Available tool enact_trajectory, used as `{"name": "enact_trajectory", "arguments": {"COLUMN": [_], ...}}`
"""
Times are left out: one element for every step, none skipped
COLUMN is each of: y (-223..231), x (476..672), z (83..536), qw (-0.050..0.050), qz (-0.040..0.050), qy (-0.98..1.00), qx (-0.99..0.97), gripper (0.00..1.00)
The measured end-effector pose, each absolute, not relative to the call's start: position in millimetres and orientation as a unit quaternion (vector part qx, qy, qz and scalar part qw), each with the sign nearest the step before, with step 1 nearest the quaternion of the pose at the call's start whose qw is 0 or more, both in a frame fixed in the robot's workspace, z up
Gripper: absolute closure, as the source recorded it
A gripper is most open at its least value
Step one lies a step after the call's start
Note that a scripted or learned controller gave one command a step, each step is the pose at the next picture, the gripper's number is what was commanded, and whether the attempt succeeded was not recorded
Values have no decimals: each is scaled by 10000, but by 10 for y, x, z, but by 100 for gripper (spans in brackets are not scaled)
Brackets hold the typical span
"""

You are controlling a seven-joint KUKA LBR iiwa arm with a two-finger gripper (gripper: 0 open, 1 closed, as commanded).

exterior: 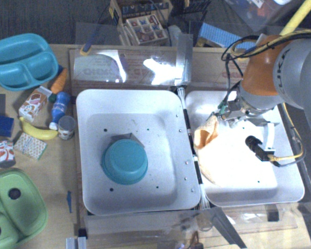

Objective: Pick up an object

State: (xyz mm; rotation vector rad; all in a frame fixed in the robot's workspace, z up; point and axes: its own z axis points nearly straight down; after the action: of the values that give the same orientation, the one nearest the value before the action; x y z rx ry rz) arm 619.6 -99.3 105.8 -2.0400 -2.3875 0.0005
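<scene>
Jaws: I cannot tell their state. The gripper [224, 114] hangs over the cloth [206, 134] at 9 o'clock in the right bin [290, 191]; I judge a grasp attempt, lift next.

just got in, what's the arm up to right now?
The arm is reaching into the right bin, its end effector low beside an orange-tan soft object near that bin's left wall. I can't tell whether it has a grip. A teal bowl sits upside down in the left bin, untouched.
</scene>
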Motion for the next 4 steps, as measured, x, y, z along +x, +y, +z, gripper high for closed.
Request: {"name": "enact_trajectory", "arguments": {"y": [-962, -963, -684, -680], "x": [6228, 6248, 6677, 6677], "z": [882, 1007, 2166, 2165], "qw": [-17, -41, -21, -18], "qz": [-12, -40, -6, -5], "qy": [-7676, -7672, -7910, -7911], "qx": [-6409, -6414, -6118, -6117], "gripper": [0, 100, 100, 0]}}
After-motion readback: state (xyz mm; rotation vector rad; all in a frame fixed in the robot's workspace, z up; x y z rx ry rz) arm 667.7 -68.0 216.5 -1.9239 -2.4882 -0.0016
